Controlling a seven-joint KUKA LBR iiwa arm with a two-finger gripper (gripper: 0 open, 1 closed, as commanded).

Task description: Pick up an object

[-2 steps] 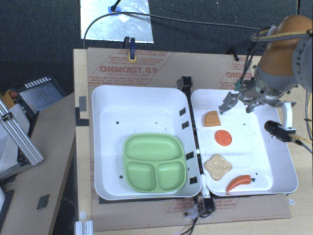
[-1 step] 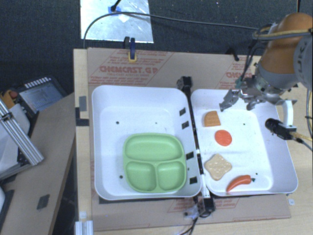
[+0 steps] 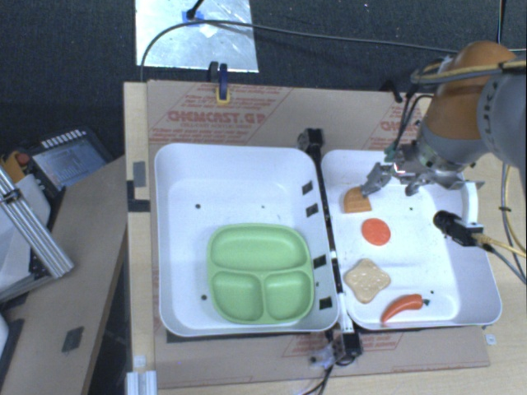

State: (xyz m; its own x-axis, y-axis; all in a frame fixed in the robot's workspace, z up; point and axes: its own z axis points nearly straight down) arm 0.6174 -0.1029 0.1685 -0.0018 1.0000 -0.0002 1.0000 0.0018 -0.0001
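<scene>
A green divided plate (image 3: 259, 271) sits in the left bin (image 3: 177, 179). In the right bin (image 3: 486, 295), an orange wedge (image 3: 356, 201) lies just above a red disc (image 3: 376, 232); below the disc rest a tan, toast-like piece (image 3: 367, 279) and a red chili pepper (image 3: 403, 306). The gripper (image 3: 394, 177) hovers just right of the wedge, fingers spread, gripping nothing.

Arm (image 3: 494, 97) cut off at the right edge; metal rail (image 3: 29, 229) and tablet (image 3: 66, 163) clipped at left.
</scene>
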